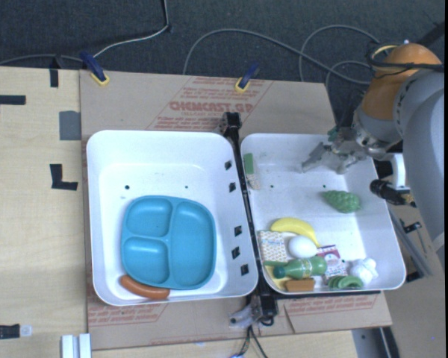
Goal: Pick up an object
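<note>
Two white bins are seen side by side on a cardboard-covered worktop (201, 103), with cables trailing over dark carpet (231, 13) behind. The left bin (104, 155) is occupied by a blue divided plate (168, 241) and a sausage (144, 289). In the right bin (284, 162), the end effector (330, 159) is held spread open and empty above the floor, apart from a green object (342, 201). A banana (295, 227), an egg (301, 247) and a green bottle (306, 268) are heaped at the near edge; smaller pieces there are hard to make out.

A robot lab: bench (30, 222) with taped marks, clamped cardboard (209, 103), loose cables (164, 13), two bins (97, 200) of toy food
</note>
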